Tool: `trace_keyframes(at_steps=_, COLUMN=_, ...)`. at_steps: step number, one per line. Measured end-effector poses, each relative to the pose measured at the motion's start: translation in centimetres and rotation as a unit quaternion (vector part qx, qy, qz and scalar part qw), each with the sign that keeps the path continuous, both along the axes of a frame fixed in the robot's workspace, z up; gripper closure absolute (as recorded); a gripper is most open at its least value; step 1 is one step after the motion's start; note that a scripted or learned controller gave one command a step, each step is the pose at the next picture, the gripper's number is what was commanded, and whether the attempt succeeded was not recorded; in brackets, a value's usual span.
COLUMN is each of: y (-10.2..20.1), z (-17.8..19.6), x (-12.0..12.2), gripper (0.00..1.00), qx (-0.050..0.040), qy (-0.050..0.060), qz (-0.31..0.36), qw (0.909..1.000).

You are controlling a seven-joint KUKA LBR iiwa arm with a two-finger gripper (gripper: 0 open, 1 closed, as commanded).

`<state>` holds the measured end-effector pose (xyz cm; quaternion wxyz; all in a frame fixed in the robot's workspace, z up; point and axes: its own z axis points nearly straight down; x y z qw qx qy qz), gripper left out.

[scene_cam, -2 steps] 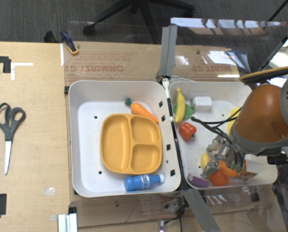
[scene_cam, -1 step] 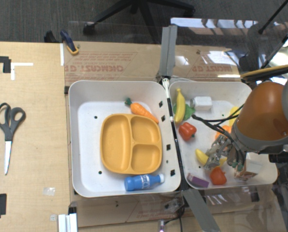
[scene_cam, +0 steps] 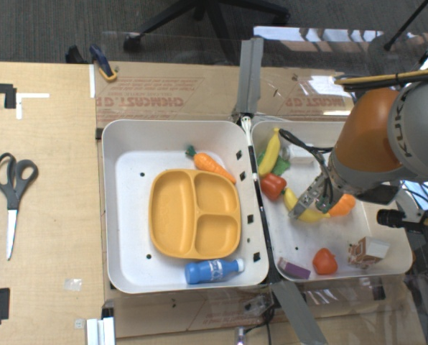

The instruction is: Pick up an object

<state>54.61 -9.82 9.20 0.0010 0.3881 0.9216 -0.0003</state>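
Note:
My gripper hangs low in the right bin, right over a small yellow banana-shaped piece that it seems to touch. An orange fruit lies just to its right. To its left sits a red pepper, with a green piece and a longer yellow banana further back. A red fruit, a purple item and a small brown-and-white carton lie along the bin's front.
The left bin holds a yellow divided plate, a carrot behind it and a blue bottle in front. Scissors lie on the bench at far left. The arm's orange band looms over the right bin's back.

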Motion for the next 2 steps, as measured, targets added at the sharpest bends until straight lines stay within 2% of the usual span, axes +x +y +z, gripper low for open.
trace_keyframes(at_steps=1, y=4.5, z=13.0, x=1.9, gripper=1.00, qx=-0.0001, qy=0.000, qz=-0.035, qw=0.9994)
trace_keyframes(at_steps=2, y=5.1, z=19.0, x=1.8, gripper=1.00, qx=-0.0003, qy=0.001, qz=-0.134, qw=0.9910)
